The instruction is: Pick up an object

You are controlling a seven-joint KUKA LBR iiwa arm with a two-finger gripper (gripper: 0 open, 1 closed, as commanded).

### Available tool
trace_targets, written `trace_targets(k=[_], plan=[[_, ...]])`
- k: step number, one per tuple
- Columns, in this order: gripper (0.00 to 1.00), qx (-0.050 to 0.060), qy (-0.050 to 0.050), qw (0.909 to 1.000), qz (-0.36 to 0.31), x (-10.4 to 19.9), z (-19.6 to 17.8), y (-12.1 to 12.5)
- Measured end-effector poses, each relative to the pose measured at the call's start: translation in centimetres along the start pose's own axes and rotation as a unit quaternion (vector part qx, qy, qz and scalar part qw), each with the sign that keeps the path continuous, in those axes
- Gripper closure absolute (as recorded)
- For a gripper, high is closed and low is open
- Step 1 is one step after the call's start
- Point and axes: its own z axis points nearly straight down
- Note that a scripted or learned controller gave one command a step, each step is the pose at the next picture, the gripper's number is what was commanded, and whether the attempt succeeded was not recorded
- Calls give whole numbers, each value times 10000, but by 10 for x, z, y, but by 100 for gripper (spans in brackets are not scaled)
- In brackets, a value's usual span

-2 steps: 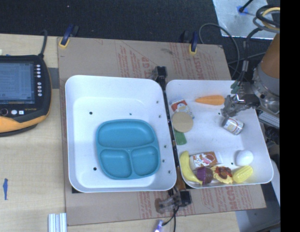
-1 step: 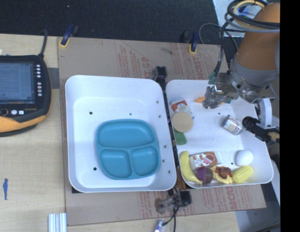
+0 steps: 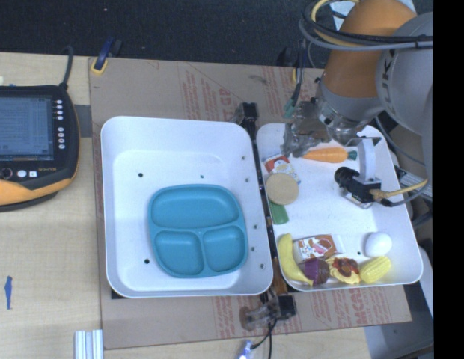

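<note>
**Gripper poised at the right bin's far edge**

My gripper [image 3: 298, 142] hangs low over the right bin [image 3: 400, 223]; its opening I cannot tell. The carrot [image 3: 325, 155] lies just beside it toward the arm, long axis crosswise.

One fixed overhead view, slanted down on both white bins [image 3: 112, 200], arm [image 3: 382, 58] entering from right.

My feed is evenly and brightly lit from overhead. The white bins [image 3: 112, 200] look slightly washed out, shadows are soft, the far background is dark, and detail is mildly blurry.
</note>
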Motion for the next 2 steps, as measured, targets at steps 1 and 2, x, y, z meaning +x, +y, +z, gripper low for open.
trace_targets(k=[1, 2], plan=[[100, 13, -2, 10000, 8, -43, 34, 5], [100, -3, 6, 10000, 9, -40, 33, 21]])
